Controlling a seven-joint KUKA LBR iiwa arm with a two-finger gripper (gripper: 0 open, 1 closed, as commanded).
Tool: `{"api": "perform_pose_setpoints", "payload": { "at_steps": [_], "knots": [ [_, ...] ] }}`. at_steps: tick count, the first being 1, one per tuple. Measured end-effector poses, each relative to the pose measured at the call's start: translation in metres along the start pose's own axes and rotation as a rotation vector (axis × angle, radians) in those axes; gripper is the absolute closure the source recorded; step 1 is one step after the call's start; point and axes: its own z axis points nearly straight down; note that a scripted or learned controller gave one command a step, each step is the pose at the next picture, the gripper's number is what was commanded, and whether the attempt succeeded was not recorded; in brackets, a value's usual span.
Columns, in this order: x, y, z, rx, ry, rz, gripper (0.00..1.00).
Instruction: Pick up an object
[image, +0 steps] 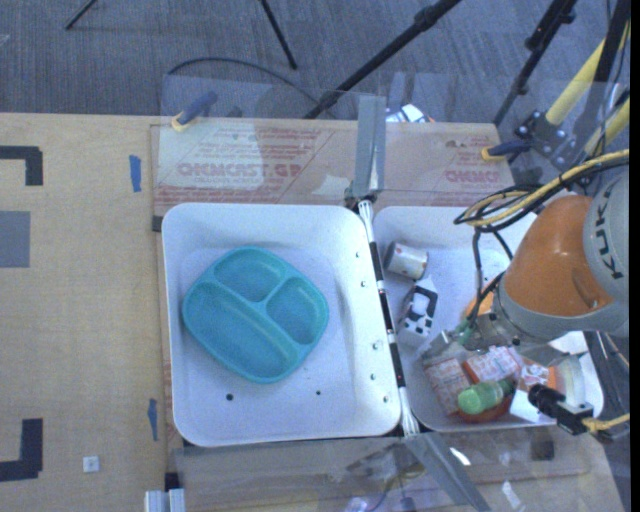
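Here, the loose objects sit in the right bin (440, 225): a small silver can (406, 260), a black-and-white piece (419, 309), a red packet (447, 380) and a green item (480, 398). The arm (553, 268) covers the gripper; its grip cannot be told. A teal divided plate (255, 313) lies in the left bin (200, 235).

A robotics lab, by every sign: a plywood bench (80, 300) marked with black tape corners at the frame's left; two white bins (200, 240) clamped side by side; tripod legs (400, 40) on grey carpet along the top; yellow cables (560, 185) (upper right) trailing over the KUKA arm (560, 270).
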Motion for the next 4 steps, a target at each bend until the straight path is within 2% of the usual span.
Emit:
{"api": "perform_pose_setpoints", "payload": {
  "at_steps": [1,2,3,4],
  "knots": [
    [-0.0015,0.0008,-0.0107,-0.004,-0.002,0.003,1.0],
    [-0.0014,0.0008,-0.0107,-0.004,-0.002,0.003,0.0],
    [-0.0026,0.0012,-0.0203,-0.007,-0.003,0.006,1.0],
    [-0.0026,0.0012,-0.0203,-0.006,-0.003,0.006,0.0]
  ]
}}
